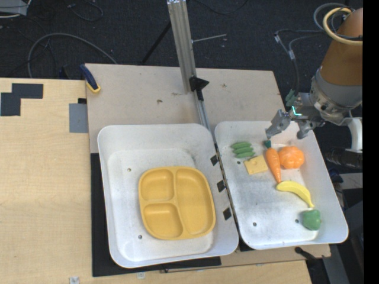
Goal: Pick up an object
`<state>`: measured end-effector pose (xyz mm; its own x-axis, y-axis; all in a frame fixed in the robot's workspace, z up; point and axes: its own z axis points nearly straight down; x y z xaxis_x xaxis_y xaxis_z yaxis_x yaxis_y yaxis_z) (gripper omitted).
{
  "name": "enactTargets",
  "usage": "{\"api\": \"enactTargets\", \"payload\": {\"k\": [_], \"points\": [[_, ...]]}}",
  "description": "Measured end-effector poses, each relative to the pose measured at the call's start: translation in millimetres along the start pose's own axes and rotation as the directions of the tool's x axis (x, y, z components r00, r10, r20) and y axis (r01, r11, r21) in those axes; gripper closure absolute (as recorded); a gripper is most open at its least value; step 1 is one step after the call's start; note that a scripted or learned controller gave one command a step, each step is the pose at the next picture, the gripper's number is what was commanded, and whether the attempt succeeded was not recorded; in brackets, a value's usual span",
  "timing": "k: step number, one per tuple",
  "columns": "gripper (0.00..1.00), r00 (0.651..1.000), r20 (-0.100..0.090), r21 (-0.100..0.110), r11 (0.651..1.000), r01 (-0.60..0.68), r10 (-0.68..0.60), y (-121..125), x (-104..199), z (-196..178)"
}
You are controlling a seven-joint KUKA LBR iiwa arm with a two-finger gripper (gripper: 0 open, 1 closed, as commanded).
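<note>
though near fingers (289,125), carrot (273,163) beside orange (291,157)

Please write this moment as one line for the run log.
pincer: open, nothing held | position: above right bin far edge | nearest: carrot, orange

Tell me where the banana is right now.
The banana lies in the right bin in the camera view, just below the carrot and orange, above the green fruit.

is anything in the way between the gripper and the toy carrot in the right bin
Nothing visible blocks it. The gripper, fingers spread, hangs above the right bin's far end, and the carrot lies just nearer the camera, its top exposed. The orange touches its right side.
</note>
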<state>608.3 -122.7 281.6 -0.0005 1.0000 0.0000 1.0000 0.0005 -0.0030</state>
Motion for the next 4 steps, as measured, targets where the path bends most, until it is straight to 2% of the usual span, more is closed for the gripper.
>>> {"api": "enactTargets", "payload": {"k": [1, 2, 3, 4], "points": [[0.0, 1.0, 0.0, -0.002, 1.0, 0.0, 0.0, 0.4, -0.1, -0.8], [0.0, 1.0, -0.002, 0.006, 1.0, 0.0, 0.0, -8.0, 6.4, 58.1], [0.0, 1.0, -0.002, 0.006, 1.0, -0.002, 0.002, -0.3, 9.3, 117.3], [0.0, 1.0, -0.001, 0.005, 1.0, -0.002, 0.002, -1.0, 9.3, 161.2]]}}
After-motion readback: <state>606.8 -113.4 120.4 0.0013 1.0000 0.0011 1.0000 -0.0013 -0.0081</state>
